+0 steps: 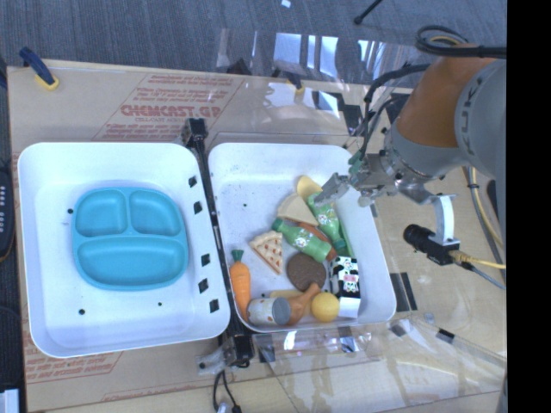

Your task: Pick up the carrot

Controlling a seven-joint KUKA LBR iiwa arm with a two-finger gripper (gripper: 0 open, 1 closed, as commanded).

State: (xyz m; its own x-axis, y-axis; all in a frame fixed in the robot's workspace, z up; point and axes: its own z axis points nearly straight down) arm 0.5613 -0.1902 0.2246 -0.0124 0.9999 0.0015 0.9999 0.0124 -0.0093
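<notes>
The gripper [337,189] hovers over the right bin's [258,157] far right; its finger state I cannot tell. The carrot [240,287] lies near-left against the wall, so approach from its open side.

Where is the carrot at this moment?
The carrot lies in the right bin, against its left wall near the front corner, beside the waffle slice.

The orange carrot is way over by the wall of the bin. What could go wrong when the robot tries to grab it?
The orange carrot with a green top lies tight against the right white bin's left wall, so a finger might hit the wall. A grey-capped can touches its tip and could get nudged or grabbed instead. The pincer sits across the toy pile and may knock things while crossing.
</notes>
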